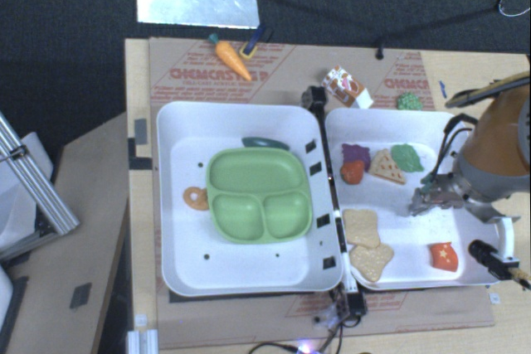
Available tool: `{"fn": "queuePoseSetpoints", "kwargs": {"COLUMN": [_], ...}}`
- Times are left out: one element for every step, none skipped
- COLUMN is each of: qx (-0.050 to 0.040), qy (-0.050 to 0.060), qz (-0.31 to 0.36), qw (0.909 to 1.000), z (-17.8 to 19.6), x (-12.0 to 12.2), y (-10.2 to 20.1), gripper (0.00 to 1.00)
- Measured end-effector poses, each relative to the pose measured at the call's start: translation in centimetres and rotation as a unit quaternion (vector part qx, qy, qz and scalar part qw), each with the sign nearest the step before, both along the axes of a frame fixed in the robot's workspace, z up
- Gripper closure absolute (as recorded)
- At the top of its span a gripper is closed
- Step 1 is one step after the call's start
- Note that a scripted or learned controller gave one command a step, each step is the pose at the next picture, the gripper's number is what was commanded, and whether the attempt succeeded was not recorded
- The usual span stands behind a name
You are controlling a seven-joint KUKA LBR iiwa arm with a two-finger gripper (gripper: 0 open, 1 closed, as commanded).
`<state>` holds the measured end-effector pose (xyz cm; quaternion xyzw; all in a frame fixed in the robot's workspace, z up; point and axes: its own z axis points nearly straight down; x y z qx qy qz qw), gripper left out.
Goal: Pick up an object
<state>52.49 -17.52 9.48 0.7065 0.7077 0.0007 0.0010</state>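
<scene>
Step in hand: approach, nothing grasped. Tool (pixel 431 199) low inside right bin (pixel 415 122), over bare floor; tool state cannot be told. Nearest candidates: pizza wedge (pixel 387 167), green piece (pixel 406 156), red piece (pixel 444 256). Next: align over one item, descend.

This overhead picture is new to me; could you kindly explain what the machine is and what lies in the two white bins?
One camera looks down at a slant on a bench. The grey and orange arm entering from the picture's right is a robot; its gripper is low in the right bin. That bin holds toy food: a purple piece, a tomato, a pizza slice, a green leaf, two crackers and a red piece. The left bin holds a green tray and a pretzel. Nothing visibly sits in the gripper.
</scene>
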Motion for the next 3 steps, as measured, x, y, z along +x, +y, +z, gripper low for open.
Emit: {"fn": "queuePoseSetpoints", "kwargs": {"qx": [-0.0009,-0.0008,-0.0003], "qy": [-0.002,-0.002,0.0], "qz": [0.001,0.002,0.002], "qw": [1.0,1.0,1.0], "z": [6.1,12.0,13.0], "x": [0.6,1.6,1.7], "y": [-0.6,-0.3,-0.3], "gripper": [1.0,1.0,1.0]}}
